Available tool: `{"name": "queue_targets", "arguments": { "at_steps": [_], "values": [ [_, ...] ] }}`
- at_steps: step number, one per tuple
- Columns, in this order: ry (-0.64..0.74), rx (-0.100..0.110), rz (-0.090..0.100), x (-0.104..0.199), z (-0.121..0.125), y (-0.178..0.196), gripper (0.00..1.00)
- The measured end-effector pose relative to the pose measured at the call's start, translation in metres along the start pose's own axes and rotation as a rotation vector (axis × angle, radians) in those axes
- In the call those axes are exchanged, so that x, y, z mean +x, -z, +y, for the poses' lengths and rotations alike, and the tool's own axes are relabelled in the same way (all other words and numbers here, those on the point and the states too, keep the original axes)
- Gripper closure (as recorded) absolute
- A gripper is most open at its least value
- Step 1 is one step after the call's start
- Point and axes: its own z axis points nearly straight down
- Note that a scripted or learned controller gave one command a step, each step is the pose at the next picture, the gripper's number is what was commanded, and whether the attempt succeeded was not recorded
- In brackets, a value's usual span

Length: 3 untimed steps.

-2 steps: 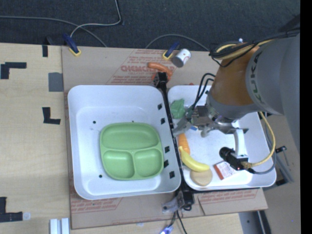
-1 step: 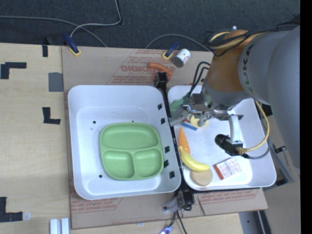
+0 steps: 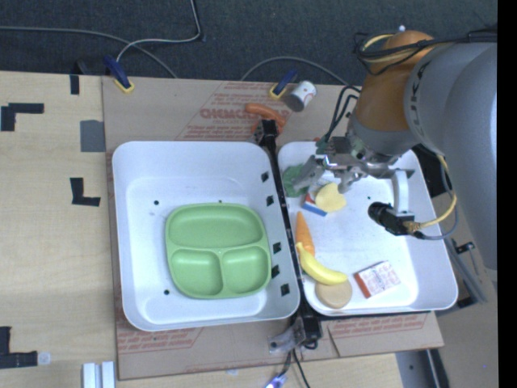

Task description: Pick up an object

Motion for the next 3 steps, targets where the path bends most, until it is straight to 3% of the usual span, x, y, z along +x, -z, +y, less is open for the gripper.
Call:
{"name": "queue_targets", "arguments": {
  "at_steps": [1,2,3],
  "values": [
    [0.001,-0.001,0.000,0.011,0.046,0.000,0.00],
    [-0.001,0.002,-0.001,-0.047,0.029,-0.075,0.00],
    [0.001,-0.003,-0.001,-0.063,0.039,-0.098,0.00]
  ]
}}
